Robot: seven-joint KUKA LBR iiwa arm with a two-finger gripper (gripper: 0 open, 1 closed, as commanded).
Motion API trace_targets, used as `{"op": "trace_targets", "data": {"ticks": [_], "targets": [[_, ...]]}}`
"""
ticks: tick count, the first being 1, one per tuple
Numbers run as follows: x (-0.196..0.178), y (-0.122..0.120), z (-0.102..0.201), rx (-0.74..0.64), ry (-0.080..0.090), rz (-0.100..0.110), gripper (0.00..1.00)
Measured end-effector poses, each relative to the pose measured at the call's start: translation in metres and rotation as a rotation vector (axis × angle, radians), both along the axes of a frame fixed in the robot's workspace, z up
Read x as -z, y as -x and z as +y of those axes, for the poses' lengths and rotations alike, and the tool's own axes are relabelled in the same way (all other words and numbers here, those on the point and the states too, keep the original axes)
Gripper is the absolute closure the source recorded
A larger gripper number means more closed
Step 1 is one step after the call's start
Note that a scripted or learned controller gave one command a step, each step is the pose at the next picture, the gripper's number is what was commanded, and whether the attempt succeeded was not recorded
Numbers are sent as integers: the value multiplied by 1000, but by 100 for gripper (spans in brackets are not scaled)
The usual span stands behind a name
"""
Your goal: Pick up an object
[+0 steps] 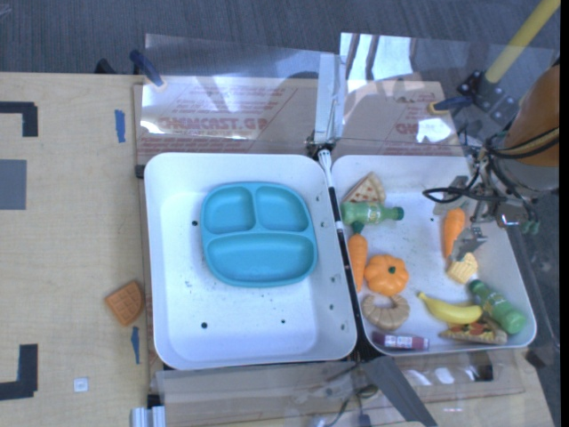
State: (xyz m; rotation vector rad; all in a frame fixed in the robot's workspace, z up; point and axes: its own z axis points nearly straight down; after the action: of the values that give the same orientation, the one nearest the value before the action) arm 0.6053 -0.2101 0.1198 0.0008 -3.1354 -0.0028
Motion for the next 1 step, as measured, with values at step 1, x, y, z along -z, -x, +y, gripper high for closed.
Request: {"op": "trace_targets", "data": {"ticks": [1], "targets": [[31,-6,-12,56,3,-15,0]]}}
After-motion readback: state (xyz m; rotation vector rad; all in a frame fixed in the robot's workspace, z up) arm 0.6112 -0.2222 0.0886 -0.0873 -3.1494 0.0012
